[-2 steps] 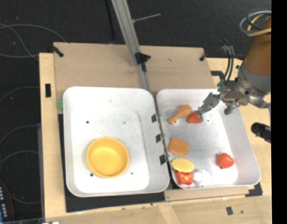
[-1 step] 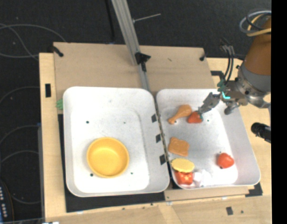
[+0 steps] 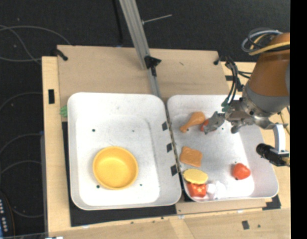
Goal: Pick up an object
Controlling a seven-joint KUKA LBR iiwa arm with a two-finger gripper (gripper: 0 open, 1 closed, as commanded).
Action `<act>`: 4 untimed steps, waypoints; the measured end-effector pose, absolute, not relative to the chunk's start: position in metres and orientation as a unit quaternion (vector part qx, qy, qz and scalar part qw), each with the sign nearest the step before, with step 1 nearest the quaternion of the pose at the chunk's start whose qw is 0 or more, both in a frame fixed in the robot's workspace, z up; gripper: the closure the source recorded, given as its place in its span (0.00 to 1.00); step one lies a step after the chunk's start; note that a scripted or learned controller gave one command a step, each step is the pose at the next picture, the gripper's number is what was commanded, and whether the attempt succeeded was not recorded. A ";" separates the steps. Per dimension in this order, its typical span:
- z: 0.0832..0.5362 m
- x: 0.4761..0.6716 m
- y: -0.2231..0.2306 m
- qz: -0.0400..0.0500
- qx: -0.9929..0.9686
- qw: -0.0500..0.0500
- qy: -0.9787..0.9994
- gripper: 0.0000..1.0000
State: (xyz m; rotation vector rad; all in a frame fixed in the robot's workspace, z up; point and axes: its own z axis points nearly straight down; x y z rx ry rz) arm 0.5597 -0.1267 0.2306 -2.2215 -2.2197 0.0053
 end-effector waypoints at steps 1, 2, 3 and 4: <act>0.189 0.561 -0.128 0.002 -0.708 0.000 -0.707 0.00; 0.126 0.554 -0.128 0.003 -0.708 0.002 -0.707 0.00; 0.141 0.557 -0.128 -0.001 -0.709 -0.001 -0.705 1.00; 0.182 0.560 -0.129 -0.001 -0.706 -0.001 -0.708 1.00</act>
